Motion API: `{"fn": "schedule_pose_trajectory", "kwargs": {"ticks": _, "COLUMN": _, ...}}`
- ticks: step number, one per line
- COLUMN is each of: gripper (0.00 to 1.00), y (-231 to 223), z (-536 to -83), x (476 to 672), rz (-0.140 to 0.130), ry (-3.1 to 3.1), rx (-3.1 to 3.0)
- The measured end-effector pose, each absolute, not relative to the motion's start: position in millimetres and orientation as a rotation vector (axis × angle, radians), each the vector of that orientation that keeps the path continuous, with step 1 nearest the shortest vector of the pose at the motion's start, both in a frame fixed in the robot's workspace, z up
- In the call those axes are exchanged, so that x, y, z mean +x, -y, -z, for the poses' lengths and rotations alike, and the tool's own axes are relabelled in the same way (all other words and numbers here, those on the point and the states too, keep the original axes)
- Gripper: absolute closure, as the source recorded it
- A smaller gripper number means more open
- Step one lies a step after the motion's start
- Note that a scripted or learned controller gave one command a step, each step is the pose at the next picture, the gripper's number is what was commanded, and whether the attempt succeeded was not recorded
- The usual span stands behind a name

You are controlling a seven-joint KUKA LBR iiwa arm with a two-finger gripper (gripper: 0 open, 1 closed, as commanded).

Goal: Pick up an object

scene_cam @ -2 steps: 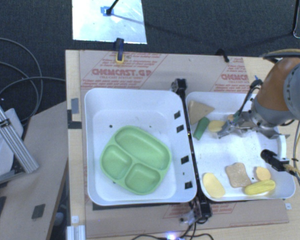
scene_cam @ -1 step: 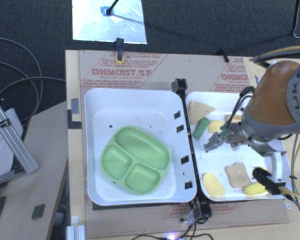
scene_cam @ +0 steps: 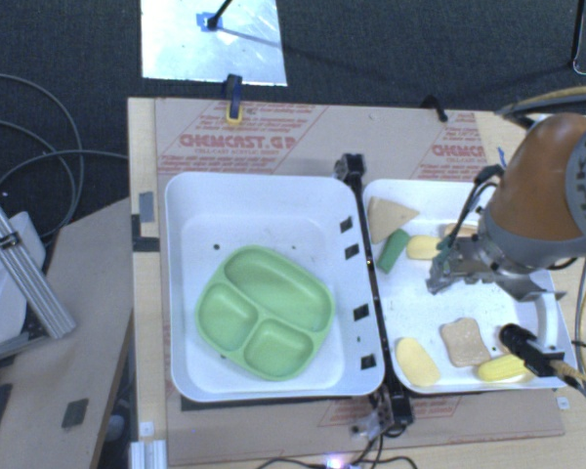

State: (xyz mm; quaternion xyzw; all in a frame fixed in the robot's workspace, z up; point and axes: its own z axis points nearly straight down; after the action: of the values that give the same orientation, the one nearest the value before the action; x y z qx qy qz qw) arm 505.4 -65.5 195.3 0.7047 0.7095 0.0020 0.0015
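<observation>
Over the right bin (scene_cam: 410, 191), the gripper (scene_cam: 441, 279) hangs low near the middle of the floor. Its dark fingers point down and toward the left. They look small and blurry, so I cannot tell if they are apart or together. I see nothing held between them.

Going outward from the tips, the nearest things lie up and to the left. A yellow piece (scene_cam: 422, 247) sits just above the gripper, and part of it hides behind the metal. Next to that is a green block (scene_cam: 392, 249). It is long and thin, and its long side runs from lower left to upper right. Above the green block lies a tan wedge (scene_cam: 391, 210), near the back wall of the bin.

Down below the gripper, well apart from it, a brown slice like toast (scene_cam: 463, 341) lies flat. A yellow oval (scene_cam: 417, 361) rests to its left, close to the front wall. Another yellow piece (scene_cam: 501, 367) rests to its right, touching a black part of the bench.

I think the yellow piece by the tips is the easiest one to grab, with a short move up and left.

The big orange and grey arm (scene_cam: 547, 189) covers the right side of this bin, so anything under it is hidden.

The left bin (scene_cam: 190, 213) holds a green tray (scene_cam: 264, 311) with three parts, far from the gripper.
</observation>
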Motion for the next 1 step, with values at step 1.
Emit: {"fn": "schedule_pose_trajectory", "kwargs": {"ticks": 1, "gripper": 1.0, "y": 24.4, "z": -185.9, "x": 486.3, "rz": -0.002, "ry": -2.231, "rx": 2.214}}
